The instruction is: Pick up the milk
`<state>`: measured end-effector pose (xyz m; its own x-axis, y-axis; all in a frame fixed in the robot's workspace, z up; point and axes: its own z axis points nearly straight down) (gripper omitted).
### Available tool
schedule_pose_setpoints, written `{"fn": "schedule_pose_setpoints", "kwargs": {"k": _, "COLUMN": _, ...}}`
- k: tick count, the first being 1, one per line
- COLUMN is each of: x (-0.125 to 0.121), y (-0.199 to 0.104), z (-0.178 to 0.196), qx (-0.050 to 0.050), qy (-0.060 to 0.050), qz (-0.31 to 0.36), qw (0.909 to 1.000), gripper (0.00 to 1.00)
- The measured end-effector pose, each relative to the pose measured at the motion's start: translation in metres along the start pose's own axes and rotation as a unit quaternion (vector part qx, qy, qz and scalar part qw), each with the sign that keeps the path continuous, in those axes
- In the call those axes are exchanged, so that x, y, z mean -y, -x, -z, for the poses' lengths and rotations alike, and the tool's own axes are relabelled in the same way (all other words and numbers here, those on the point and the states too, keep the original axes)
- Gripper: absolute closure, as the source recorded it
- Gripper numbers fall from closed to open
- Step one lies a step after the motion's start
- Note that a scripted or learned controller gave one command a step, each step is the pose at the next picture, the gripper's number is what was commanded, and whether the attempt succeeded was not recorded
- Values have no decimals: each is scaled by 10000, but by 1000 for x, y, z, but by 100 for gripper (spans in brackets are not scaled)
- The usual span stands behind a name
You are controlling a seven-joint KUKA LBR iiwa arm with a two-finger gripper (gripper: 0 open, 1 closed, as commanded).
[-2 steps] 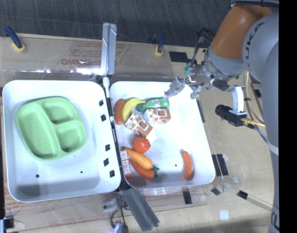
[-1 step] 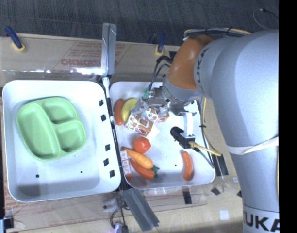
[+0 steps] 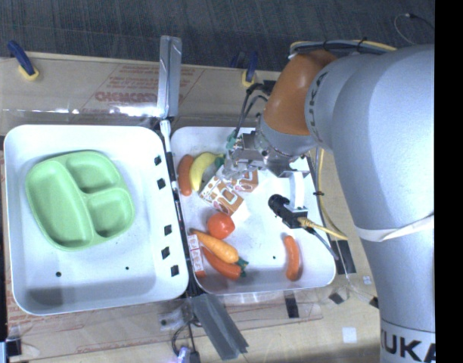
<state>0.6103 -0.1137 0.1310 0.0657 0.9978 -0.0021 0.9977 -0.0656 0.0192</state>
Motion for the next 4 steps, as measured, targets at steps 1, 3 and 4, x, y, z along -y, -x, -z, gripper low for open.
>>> {"fn": "schedule_pose_setpoints", "kwargs": {"k": 1, "x": -32, "y": 3, "z": -20, "qx": -9, "qy": 42, "qz": -130, "qw": 9999, "gripper": 100}}
{"fn": "schedule_pose_setpoints", "kwargs": {"k": 3, "x": 29, "y": -106, "z": 81, "qx": -50, "qy": -110, "qz": 3544, "qw": 9350, "gripper": 100}}
{"fn": "schedule_pose_setpoints", "kwargs": {"k": 4, "x": 59, "y": -131, "z": 80, "qx": -70, "qy": -99, "qz": 5349, "qw": 8448, "gripper": 100}}
